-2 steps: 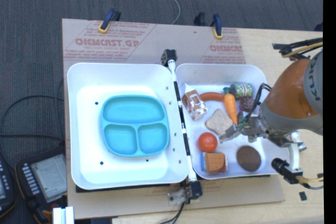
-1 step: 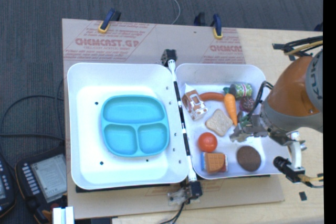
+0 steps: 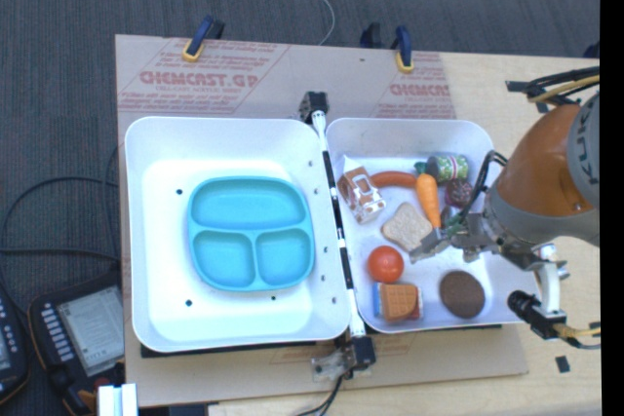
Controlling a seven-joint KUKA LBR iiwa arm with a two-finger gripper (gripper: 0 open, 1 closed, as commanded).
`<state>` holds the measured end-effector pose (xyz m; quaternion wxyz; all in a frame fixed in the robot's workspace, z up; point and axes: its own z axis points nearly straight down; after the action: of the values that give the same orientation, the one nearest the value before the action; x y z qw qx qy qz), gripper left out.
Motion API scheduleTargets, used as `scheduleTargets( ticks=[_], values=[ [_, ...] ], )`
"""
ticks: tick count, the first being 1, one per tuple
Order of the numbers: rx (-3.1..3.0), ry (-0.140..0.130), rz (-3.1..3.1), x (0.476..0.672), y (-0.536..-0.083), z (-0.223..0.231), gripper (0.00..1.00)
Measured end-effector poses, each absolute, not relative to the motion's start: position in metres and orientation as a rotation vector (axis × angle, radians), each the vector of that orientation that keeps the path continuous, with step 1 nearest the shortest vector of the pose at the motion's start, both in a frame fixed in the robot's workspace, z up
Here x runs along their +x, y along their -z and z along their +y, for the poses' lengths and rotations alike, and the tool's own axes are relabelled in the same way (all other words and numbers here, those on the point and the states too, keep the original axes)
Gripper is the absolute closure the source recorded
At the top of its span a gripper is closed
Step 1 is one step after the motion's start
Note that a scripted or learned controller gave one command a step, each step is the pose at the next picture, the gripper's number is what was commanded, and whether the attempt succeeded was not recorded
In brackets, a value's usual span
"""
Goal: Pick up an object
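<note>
The right bin (image 3: 409,128) holds several toy foods: a tan bread slice (image 3: 405,227), an orange carrot (image 3: 428,198), a red sausage (image 3: 393,178), a red tomato (image 3: 386,263), a brown round cookie (image 3: 461,294), an orange-brown block (image 3: 398,302), a white and brown piece (image 3: 360,193) and a green and purple piece (image 3: 450,168). My gripper (image 3: 441,242) is low inside this bin, just right of the bread slice and below the carrot. A metal part of it points left toward the bread. The orange and grey wrist (image 3: 541,180) hides the bin's right side.
The left bin (image 3: 156,161) holds a light blue divided plate (image 3: 252,232). A black clamp (image 3: 314,105) sits between the bins at the back. Cables and a pendant (image 3: 58,331) lie off the board at the lower left.
</note>
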<state>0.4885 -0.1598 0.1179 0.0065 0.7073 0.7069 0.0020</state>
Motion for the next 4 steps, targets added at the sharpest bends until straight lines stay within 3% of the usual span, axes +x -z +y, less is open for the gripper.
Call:
scheduleTargets(
  ticks=[1,2,3,4],
  values=[
    [2.219,0.0,2.213,0.485,-0.088,-0.138,0.0],
    [2.217,-0.005,2.211,0.487,-0.098,-0.138,1.0],
    [2.217,-0.004,2.212,0.487,-0.098,-0.138,0.0],
    [2.217,-0.004,2.213,0.487,-0.108,-0.138,1.0]
  ],
)
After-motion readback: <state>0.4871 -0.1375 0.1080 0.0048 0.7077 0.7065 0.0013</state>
